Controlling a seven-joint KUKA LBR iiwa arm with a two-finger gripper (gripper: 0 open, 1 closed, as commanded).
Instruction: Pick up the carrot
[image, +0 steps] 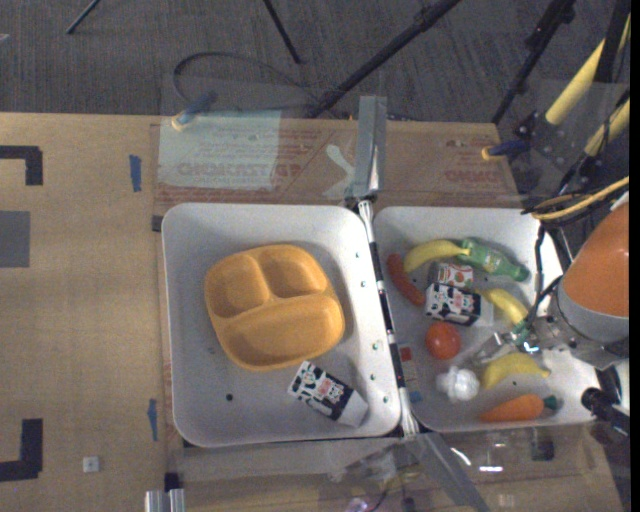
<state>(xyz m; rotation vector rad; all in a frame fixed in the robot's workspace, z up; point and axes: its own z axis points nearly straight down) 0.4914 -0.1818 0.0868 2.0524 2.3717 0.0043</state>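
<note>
On the wooden surface (90, 300), the left bin (190, 400) holds a yellow divided plate (272, 305), and a small black-and-white carton (326, 391) lies near its front right corner. A metal divider (383, 320) separates it from the right bin (405, 225). In that bin a red pepper (404, 278) lies along the left wall, with a banana (428, 251) and a green bottle (492, 259) toward the back. Below them stand a red-labelled carton (454, 273) and a black-and-white carton (452, 303). A tomato (443, 340) sits near the middle, a small white object (459, 382) in front of it. The carrot (516, 407) lies at the front of the right bin, its green end pointing right, just below a second banana (511, 370). The claw (520, 338) hangs above that banana, beside a third yellow piece (507, 304); whether it is released or clenched cannot be told. It touches no carrot.
</note>
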